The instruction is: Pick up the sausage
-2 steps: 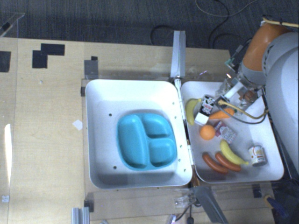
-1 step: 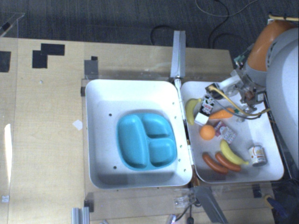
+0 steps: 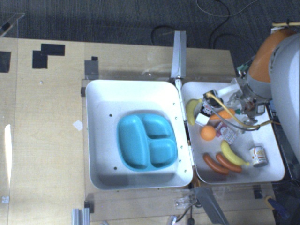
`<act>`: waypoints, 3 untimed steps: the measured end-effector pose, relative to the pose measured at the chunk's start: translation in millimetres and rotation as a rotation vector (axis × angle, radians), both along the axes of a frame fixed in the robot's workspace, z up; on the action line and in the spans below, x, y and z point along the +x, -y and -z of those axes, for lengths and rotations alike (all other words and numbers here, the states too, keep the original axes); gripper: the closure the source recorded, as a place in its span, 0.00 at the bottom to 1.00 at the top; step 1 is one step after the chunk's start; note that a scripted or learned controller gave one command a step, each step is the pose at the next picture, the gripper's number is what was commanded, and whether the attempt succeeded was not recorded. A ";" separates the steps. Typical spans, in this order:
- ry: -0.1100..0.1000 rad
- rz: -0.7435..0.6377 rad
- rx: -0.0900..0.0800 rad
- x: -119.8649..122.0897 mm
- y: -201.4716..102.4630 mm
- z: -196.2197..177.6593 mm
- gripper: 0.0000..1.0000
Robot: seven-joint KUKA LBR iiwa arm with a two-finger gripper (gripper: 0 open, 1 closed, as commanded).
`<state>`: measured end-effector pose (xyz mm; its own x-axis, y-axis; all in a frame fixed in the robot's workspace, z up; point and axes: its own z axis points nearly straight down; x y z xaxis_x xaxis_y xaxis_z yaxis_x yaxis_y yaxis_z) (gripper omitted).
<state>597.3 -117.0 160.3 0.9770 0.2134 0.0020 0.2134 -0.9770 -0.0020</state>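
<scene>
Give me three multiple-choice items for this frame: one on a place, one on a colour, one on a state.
1. The sausage lies: A on the divided tray; B in the bin with the fruit; C on the bench.
2. The divided tray is: A blue; B red; C white.
3. The sausage is: A lifted off the bin; B standing on end; C lying flat.

Key: B, it lies beside the banana in that bin; A, the tray is plainly blue; C, it rests flat on the bin's white floor.
</scene>
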 end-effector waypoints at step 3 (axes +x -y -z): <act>0.002 -0.359 -0.003 -106.5 88.4 -28.6 1.00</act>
